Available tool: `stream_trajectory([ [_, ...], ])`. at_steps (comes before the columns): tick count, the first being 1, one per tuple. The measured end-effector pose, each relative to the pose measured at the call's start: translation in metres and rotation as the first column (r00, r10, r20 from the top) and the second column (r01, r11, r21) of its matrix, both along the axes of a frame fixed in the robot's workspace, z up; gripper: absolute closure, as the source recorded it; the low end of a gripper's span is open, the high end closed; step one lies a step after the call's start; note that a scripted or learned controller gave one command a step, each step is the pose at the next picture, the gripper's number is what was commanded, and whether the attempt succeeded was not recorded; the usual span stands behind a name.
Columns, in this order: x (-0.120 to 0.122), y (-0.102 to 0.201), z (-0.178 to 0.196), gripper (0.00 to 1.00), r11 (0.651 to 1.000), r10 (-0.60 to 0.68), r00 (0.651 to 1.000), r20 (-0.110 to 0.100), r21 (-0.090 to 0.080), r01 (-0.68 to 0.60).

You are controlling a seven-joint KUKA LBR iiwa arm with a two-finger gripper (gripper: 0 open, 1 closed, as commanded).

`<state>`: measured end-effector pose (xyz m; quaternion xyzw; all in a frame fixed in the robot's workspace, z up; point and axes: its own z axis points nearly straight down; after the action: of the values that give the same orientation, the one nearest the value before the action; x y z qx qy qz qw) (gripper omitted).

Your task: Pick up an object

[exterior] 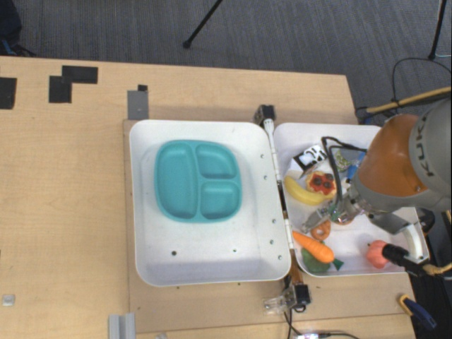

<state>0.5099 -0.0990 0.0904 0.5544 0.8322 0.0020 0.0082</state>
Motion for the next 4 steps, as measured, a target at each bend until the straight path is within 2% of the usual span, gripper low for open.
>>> stream_trajectory([
  [1, -0.015, 0.003, 0.000, 0.00, 0.950, -0.313, 0.950, 0.015, 0.007, 0.313],
  [2, -0.005, -0.003, 0.000, 0.00, 0.980, 0.200, 0.980, 0.005, -0.007, -0.200],
  [3, 0.007, 0.005, 0.000, 0.00, 0.981, 0.196, 0.981, 0.001, -0.006, -0.196],
  [4, -0.009, 0.008, 0.000, 0.00, 1.000, 0.017, 1.000, 0.013, -0.002, -0.017],
])
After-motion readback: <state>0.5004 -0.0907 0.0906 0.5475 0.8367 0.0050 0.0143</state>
